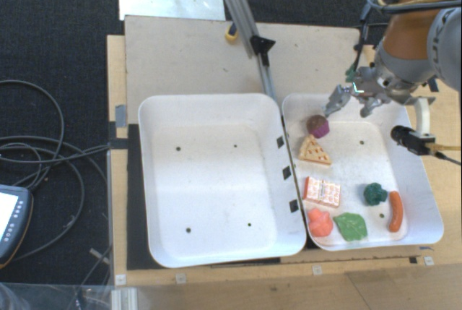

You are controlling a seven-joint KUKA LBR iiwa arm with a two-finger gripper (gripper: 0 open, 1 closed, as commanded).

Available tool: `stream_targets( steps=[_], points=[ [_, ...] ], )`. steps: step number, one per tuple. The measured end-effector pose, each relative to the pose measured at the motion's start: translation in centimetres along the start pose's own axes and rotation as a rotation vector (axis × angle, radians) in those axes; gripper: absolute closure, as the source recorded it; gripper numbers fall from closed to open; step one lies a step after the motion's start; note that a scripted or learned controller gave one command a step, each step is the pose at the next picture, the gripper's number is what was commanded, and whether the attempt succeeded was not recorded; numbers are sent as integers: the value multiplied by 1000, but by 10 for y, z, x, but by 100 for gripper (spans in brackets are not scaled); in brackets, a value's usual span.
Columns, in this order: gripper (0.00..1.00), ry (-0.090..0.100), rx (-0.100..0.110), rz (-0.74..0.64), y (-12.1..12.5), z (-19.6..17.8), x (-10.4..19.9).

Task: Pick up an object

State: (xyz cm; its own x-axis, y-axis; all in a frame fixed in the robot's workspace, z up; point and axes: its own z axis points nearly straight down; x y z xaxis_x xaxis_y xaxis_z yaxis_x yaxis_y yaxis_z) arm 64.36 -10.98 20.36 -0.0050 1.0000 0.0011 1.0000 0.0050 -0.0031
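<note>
Claw above far edge of right bin, fingers spread wide, nothing between them. Purple lump just below-left of left fingertip, not touching. Waffle wedge further toward camera from claw. Cracker block, orange piece, green leaf, dark green floret, sausage well apart, at near end. Left bin well left of claw.

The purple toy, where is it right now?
In the right bin, at its far left corner, the purple toy sits just beyond the waffle wedge.
</note>
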Motion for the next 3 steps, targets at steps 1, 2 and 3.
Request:
stream_targets(
  steps=[1, 2, 3],
  points=[
    [0, -1, -4, -1, 1, -3, 0],
    [0, -1, 1, 1, 2, 60, 0],
    [0, -1, -1, 2, 2, 112, 1]
  ],
)
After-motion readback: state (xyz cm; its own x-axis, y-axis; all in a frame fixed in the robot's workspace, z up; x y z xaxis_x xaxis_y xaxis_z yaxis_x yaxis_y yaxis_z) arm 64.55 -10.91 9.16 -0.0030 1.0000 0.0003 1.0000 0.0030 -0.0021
